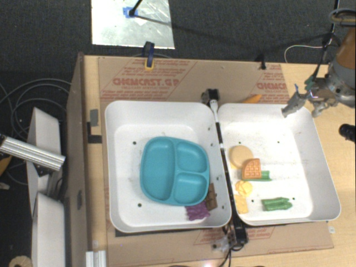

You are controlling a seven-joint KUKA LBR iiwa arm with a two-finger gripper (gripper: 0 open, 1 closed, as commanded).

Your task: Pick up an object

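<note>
Two white bins sitting side by side on a cardboard-covered bench (167,77). Hovering over the right bin's (311,149) far right corner, gripper (303,105) spread wide, holding nothing. Lying near that bin's left edge: waffle (251,169), green bean (276,203).

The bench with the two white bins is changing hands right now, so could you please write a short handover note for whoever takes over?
Gripper: open, holding nothing, hovering over the far right corner of the right bin.
Right bin contents: a tan round piece, a waffle, a yellow piece and a green bean pod, grouped toward the left and near side.
Left bin: a teal divided plate, with a purple item and a brown item at its near edge.
Done: nothing picked yet.
Left: lower onto one object, grip and lift it.
</note>
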